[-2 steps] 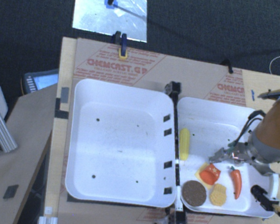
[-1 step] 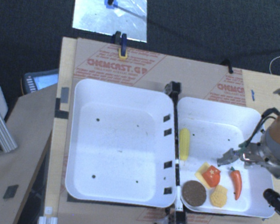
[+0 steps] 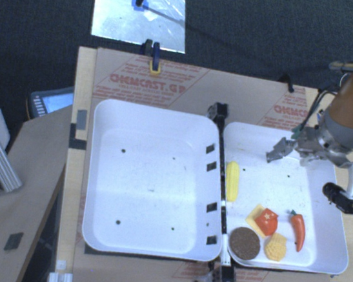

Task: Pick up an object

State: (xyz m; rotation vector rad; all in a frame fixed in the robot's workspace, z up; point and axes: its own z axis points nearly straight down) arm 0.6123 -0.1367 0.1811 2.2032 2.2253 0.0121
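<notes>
Arm reaches in from the right; hand (image 3: 284, 150) hangs over the upper part of the right bin (image 3: 323, 259), tilted, nothing between its fingers. Whether the fingers are spread or pressed together cannot be told at this size.

Things to pick all lie in the right bin: a yellow corn cob (image 3: 231, 180) along the left wall, and a cluster near the front edge, a brown round cookie (image 3: 244, 242), a red block (image 3: 267, 221) resting on a yellow wedge (image 3: 256, 216), a waffle-like biscuit (image 3: 275, 249), and an orange-red pepper (image 3: 298, 231) just to their right. Left bin (image 3: 151, 179) bare.

Judgement: step in hand is the approach. The corn is the best target (it lies alone, apart from the cluster). Fingers should straddle its narrow width, not its length, and come straight down, minding the bin wall beside it.
</notes>
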